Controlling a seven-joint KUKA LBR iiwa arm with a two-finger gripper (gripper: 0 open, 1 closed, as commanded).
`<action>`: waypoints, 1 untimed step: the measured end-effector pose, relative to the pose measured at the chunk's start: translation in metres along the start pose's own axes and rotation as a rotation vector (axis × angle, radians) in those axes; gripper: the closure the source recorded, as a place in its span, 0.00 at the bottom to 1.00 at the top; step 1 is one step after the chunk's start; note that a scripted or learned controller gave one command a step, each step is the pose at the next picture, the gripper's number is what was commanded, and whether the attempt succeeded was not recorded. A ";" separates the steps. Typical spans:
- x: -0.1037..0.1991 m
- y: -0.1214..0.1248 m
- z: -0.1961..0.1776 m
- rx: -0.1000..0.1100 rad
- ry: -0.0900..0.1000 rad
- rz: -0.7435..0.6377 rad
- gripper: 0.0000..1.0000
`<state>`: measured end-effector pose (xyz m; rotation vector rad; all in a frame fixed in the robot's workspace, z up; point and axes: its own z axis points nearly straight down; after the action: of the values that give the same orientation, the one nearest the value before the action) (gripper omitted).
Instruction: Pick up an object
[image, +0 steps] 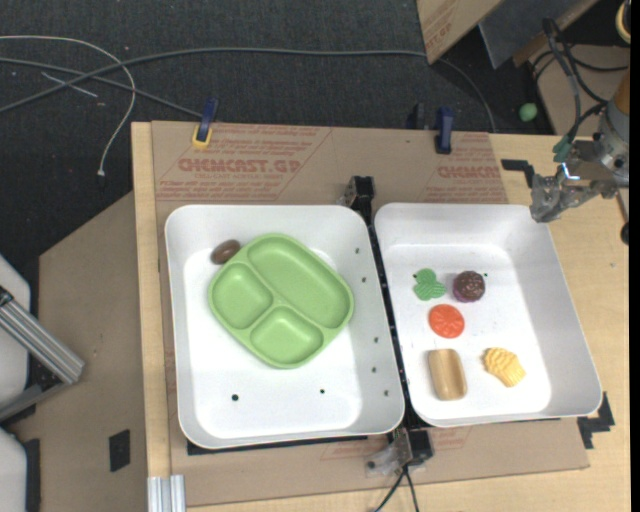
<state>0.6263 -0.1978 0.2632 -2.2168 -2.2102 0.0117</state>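
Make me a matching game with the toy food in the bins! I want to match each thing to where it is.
Things:
1. green divided plate
2. brown oval piece
3. yellow piece
4. dark purple round piece

Places:
A. right bin, near its front right corner
B. left bin, by the plate's back left edge
C. right bin, just right of the small green piece
D. middle of the left bin

Pairs: 1-D, 2-B, 3-A, 4-C

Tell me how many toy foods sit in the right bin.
5: green piece back-left, purple one beside it, red-orange disc in the middle, tan block front-left, yellow piece front-right. Nothing looks hidden.
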 end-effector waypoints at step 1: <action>0.001 0.002 -0.008 -0.013 -0.002 -0.003 0.00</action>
<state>0.6280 -0.1966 0.2717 -2.2205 -2.2215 0.0001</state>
